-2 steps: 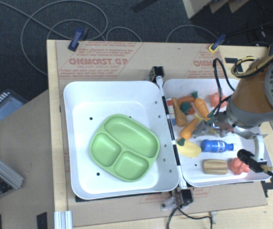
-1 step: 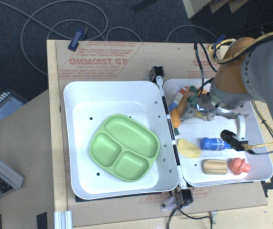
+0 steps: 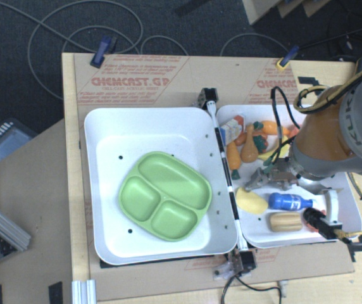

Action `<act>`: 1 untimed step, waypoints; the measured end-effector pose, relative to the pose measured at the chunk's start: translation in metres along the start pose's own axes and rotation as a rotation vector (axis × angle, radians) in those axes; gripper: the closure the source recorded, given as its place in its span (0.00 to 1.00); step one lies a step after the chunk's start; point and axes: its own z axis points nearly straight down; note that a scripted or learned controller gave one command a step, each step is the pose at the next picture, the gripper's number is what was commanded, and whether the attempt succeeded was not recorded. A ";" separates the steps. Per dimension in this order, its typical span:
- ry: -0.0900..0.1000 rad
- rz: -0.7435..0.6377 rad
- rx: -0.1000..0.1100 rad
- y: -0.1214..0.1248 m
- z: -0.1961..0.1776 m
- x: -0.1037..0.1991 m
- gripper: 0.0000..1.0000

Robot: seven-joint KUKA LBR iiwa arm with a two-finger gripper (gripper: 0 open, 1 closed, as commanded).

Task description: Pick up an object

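Observation:
The right bin [image 3: 352, 223] holds several toy foods. A yellow lemon-shaped piece [image 3: 250, 201] lies near its left wall, with a blue bottle [image 3: 288, 202] beside it and a tan bread roll [image 3: 285, 221] in front. Farther back lie an orange pear shape [image 3: 249, 145], an orange carrot-like piece [image 3: 233, 157], a small orange piece [image 3: 269, 127] and a red-and-white item [image 3: 231, 129]. My gripper [image 3: 261, 178] hangs low in this bin, just above the lemon and left of the blue bottle. The arm's body hides the bin's right middle.
The left bin [image 3: 105, 132] carries a green divided plate [image 3: 164, 196]. A black clamp [image 3: 207, 97] sits at the back where the bins meet. Cables [image 3: 307, 97] loop over the arm. The bench's cardboard top [image 3: 137, 78] surrounds both bins.

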 end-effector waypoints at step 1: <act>0.000 -0.001 -0.002 0.088 -0.006 -0.005 0.00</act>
